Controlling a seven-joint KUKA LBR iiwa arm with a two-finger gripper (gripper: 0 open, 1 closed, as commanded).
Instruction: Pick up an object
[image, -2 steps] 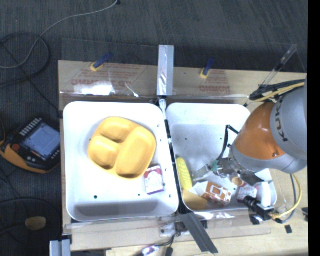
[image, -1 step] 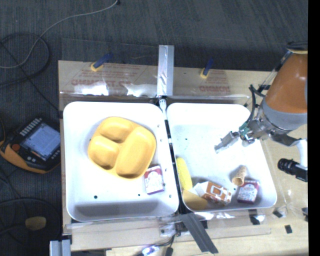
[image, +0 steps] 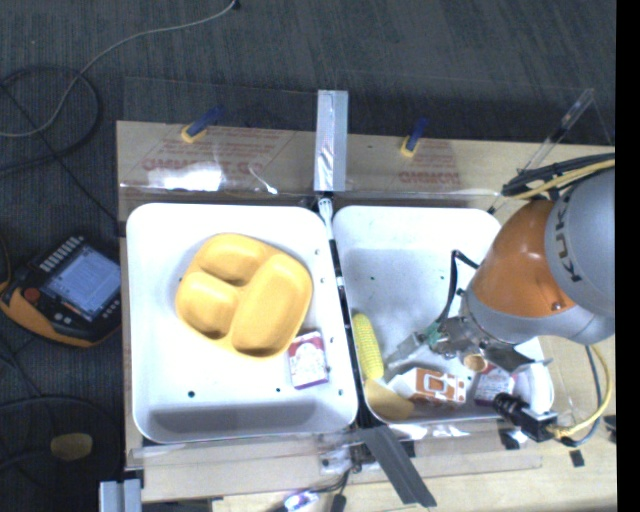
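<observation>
Right now the grey arm with its orange band (image: 520, 270) reaches in from the right and hangs low over the right-hand shallow white bin (image: 400, 250), its two-finger gripper (image: 455, 340) down among the clutter at that bin's near end. Whether the gripper is apart or closed I cannot tell; the wrist hides most of it and the metal parts blur together.

The candidates for picking lie close by. A yellow corn cob (image: 367, 345) rests along the bin's left wall, and a flat orange-and-white packet (image: 437, 386) lies just beside the gripper, toward the near edge. A rounded tan piece (image: 388, 403) sits in the near left corner, next to the cob's lower end. Nothing appears to be lifted, so I judge the step in hand to be the approach, or the closing on something.

The left white bin (image: 150, 300) holds a large yellow moulded plastic tray (image: 243, 293) with rounded lobes and a small red-and-white carton (image: 308, 360) near its right wall.

To do this well, the gripper should probably settle on a single item rather than straddle two. The packet is flat and may slip out from a pinch, so coming straight down across its narrow side seems wise. The cob is rounder and looks the easier hold, though the wall beside it crowds one finger. A slow lift would show early whether the grip has taken.
</observation>
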